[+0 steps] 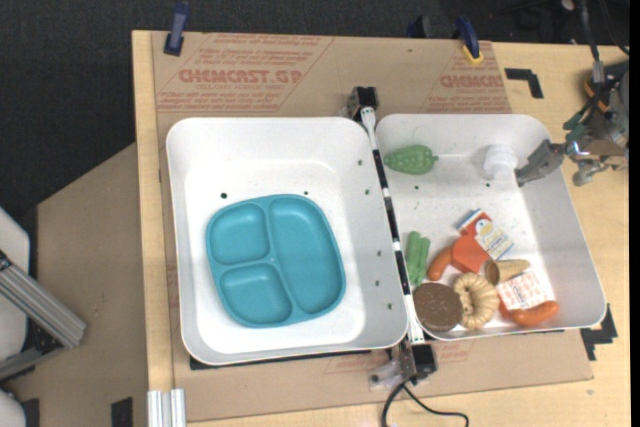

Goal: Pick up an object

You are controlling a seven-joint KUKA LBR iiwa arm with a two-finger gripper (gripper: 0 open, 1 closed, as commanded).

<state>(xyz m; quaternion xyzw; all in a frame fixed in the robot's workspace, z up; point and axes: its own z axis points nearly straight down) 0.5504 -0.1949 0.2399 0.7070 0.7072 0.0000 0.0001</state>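
Left bin [190, 215]: teal three-compartment tray [275, 258] near its front edge. Right bin [570, 235]: green leafy piece [410, 158] at back left corner, white cap-like item [497, 158] toward back edge; crowded along front edge, green pod [416, 254], brown disc [436, 306], ridged ring pastry [476, 299], orange carton [473, 245], red-and-white packet [526, 296]. Gripper [540, 161] over back right corner, grasping nothing; jaw state impossible to tell.

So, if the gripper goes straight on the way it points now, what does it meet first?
The gripper points left, over the right bin's far side. The first thing in that line looks like the small white object, with the green leafy piece beyond it. Height is hard to judge, so it might pass above.
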